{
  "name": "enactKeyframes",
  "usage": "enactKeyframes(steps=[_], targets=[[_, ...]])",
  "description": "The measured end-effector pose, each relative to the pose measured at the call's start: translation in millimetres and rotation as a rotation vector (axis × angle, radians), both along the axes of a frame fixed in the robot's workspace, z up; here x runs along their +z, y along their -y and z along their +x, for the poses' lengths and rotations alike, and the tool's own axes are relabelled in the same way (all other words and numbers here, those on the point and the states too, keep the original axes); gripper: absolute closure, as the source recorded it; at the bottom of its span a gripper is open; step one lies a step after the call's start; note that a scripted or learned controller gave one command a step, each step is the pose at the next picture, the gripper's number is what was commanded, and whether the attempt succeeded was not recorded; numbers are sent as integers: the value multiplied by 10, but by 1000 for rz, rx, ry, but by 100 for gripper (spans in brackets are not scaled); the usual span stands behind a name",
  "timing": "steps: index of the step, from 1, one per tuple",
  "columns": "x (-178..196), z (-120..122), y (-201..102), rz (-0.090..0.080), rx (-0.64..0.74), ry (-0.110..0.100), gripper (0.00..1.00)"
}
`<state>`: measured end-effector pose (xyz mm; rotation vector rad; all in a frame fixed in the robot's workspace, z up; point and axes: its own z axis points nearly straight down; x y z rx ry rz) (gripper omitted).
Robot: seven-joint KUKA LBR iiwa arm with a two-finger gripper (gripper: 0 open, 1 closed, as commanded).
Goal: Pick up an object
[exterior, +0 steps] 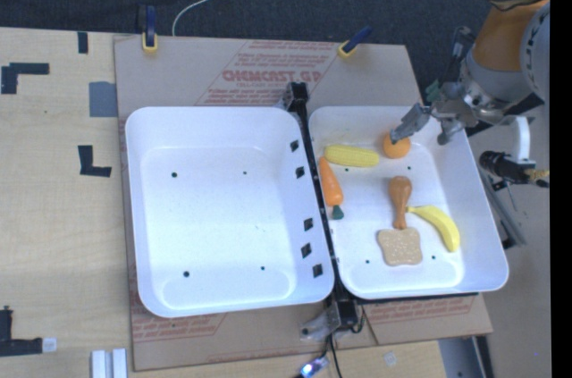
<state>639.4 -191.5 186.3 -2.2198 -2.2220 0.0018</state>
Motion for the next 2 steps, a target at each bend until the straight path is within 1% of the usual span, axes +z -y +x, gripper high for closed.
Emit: enactKeyframes(steps=[1, 2], targets=[[221, -546, 330, -1, -4, -1, 0], [-1072, -761, -184, 0, 2, -1, 0]])
